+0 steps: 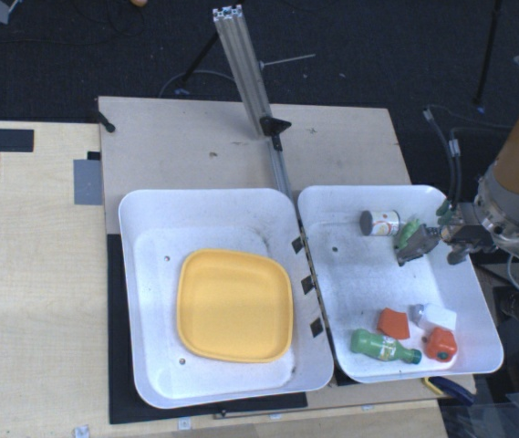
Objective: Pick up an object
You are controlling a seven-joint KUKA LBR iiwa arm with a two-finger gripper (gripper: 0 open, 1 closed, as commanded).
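Note:
My gripper hangs over the right side of the right bin, open, with nothing visibly between its dark fingers. A small green piece sits right against the left finger; whether it is a loose object or part of the hand is unclear. A small white can with a dark cap lies just left of it. Near the bin's front edge lie a green bottle, an orange block, a red-orange object and a pale white-grey item.
The left bin holds a yellow square plate. A metal bar slants down from the back to the divider between the bins. The arm's cables hang at the right, beyond the bin wall.

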